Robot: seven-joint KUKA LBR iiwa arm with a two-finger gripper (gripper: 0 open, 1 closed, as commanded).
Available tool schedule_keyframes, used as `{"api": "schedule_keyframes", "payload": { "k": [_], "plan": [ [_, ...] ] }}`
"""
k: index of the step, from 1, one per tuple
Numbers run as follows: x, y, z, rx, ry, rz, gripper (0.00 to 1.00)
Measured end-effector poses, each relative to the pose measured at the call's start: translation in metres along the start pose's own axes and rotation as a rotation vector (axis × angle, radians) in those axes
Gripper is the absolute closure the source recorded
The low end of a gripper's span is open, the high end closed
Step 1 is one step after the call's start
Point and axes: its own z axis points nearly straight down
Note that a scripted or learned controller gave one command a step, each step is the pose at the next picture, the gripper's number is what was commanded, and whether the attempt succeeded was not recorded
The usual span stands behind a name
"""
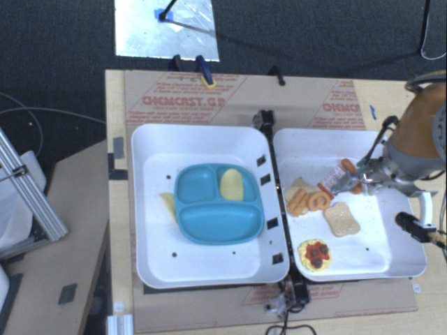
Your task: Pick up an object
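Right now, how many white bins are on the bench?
2. The left bin holds a blue tray; the right bin holds toy food, with the gripper above it.

— What carries the things here?

— A bench point(119, 271) of pale wood. On it lies a brown cardboard sheet point(307, 100) with red printed letters.

— And on the cardboard?

— Two shallow white bins, side by side and touching in the middle. The left bin point(150, 187) is near the left edge of the sheet; the right bin point(391, 250) reaches almost to the right edge.

— Anything else on the bench?

— A blue and yellow clamp point(205, 71) grips the far edge of the cardboard.
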Motion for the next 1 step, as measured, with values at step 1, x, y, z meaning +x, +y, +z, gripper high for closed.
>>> {"api": "schedule_keyframes", "payload": {
  "k": [1],
  "plan": [
    [-0.0090, 0.0040, -0.0306, -0.001, -0.002, -0.002, 0.00]
  ]
}}
